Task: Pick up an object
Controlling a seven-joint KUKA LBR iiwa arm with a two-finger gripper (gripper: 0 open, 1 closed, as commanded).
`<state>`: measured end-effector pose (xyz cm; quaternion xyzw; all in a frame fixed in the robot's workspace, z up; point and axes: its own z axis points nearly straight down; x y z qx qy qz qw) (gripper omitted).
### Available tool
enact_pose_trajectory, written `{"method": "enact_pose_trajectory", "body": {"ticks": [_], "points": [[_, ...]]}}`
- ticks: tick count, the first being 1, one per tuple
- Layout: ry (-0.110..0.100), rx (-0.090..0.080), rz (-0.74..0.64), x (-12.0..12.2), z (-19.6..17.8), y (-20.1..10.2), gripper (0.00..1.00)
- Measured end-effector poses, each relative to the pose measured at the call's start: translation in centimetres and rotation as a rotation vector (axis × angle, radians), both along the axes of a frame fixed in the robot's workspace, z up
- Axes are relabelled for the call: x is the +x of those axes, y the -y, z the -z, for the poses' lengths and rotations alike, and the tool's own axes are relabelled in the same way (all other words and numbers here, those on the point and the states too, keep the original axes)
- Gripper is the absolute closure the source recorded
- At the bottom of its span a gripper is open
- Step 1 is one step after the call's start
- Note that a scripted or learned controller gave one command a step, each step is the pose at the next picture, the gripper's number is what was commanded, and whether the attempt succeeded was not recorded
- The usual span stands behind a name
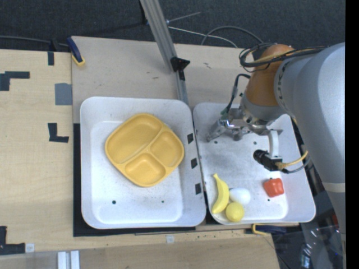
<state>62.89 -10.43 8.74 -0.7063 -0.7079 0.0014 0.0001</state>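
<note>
Low in the frame, at the front edge of the right bin (291,206), three small things huddle together: a curved yellow banana (220,192), a smooth white egg-shaped object (240,195) touching it, and a round yellow lemon-like ball (234,211) just below. A blocky orange-red piece (274,187) sits near them to the right, apart from the group. No writing or label can be read on any of them. All look like glossy moulded plastic. In the left bin (90,150), a matte yellow tray (145,149) with three compartments and rounded corners lies tilted at a diagonal. Both bins are shallow, white and slightly speckled, resting on a pale wooden worktop (33,105) marked with grey and black tape shapes. The grey arm with its orange band reaches in from the right, and the gripper (220,130) hangs over the upper part of the right bin, its metal fingers spread apart with nothing between them, well apart from the toys.
</note>
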Motion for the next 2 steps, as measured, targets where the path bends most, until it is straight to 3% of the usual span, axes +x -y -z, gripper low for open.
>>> {"method": "enact_pose_trajectory", "body": {"ticks": [1, 2], "points": [[0.000, 0.001, -0.002, 0.0, -1.1, -0.1, 1.00], [0.005, 0.001, 0.001, -0.4, -5.5, 0.0, 1.00]]}}
